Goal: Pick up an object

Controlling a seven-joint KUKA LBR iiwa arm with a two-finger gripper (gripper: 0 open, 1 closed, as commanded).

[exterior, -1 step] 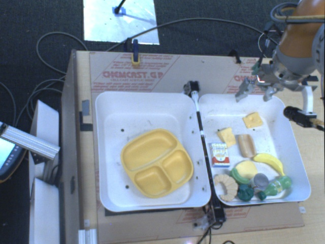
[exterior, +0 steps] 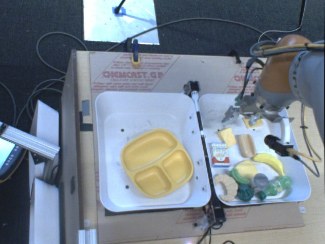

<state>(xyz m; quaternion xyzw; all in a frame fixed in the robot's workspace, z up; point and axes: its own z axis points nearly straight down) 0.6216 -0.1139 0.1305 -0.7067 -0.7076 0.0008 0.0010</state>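
My gripper (exterior: 239, 113) hangs over the back of the right bin (exterior: 213, 108), at the end of the grey arm with the orange band. A small yellow-orange piece (exterior: 252, 122) shows right beside it; whether it is held is unclear. In front of the gripper lie a yellow cheese wedge (exterior: 227, 135), a tan bread piece (exterior: 247, 145) and a small red and white carton (exterior: 219, 154). Nearer the front edge are a banana (exterior: 269, 161), a green and yellow fruit (exterior: 242, 171), a grey cup (exterior: 260, 179), a green bottle (exterior: 278, 184), a dark green item (exterior: 245, 192) and a tan ring-shaped biscuit (exterior: 226, 185).
The left bin (exterior: 109, 136) holds a yellow divided plate (exterior: 156, 161). A black divider bar (exterior: 200, 131) runs between the two bins. Cables trail over the bench behind the bins.
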